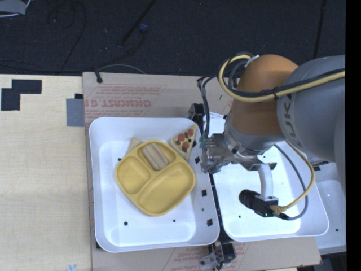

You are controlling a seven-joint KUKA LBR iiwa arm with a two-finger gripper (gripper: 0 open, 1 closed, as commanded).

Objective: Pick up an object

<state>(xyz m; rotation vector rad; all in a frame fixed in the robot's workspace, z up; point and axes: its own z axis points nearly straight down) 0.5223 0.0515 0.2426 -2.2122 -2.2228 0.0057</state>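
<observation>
Bright, even light falls from overhead on the two white bins point(148, 239), which look nearly washed out with faint glare on their floors. The yellow tray point(155, 179) casts a soft shadow. The floor beyond the bench's far edge lies dim. Focus is slightly soft throughout.

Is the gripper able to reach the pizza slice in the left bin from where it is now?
Probably yes. The pizza slice lies uncovered by the left bin's right wall, beside the yellow plate, and the gripper hangs close by.
</observation>
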